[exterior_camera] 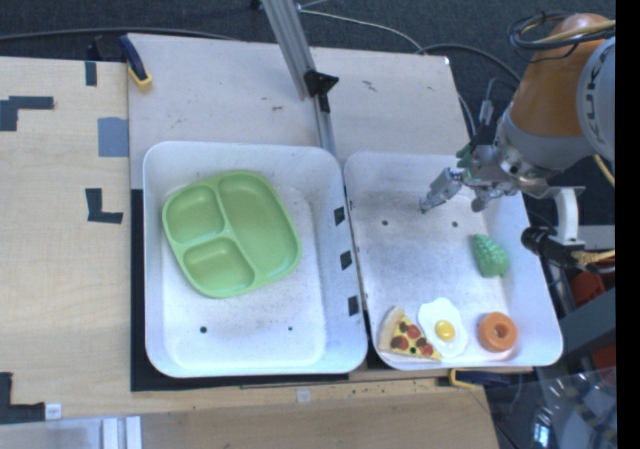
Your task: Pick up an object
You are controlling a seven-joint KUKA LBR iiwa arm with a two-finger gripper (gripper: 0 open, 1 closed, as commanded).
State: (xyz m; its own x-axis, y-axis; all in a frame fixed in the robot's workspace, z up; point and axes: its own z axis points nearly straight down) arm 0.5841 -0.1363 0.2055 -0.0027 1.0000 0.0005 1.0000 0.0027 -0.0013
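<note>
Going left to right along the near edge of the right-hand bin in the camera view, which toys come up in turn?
Pizza slice → fried egg → orange donut. The green leafy toy lies farther back, off this row.

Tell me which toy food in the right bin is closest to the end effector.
The green leafy toy, just below the end effector. The pizza slice, fried egg and orange donut all lie farther off, along the bin's front edge.
</note>
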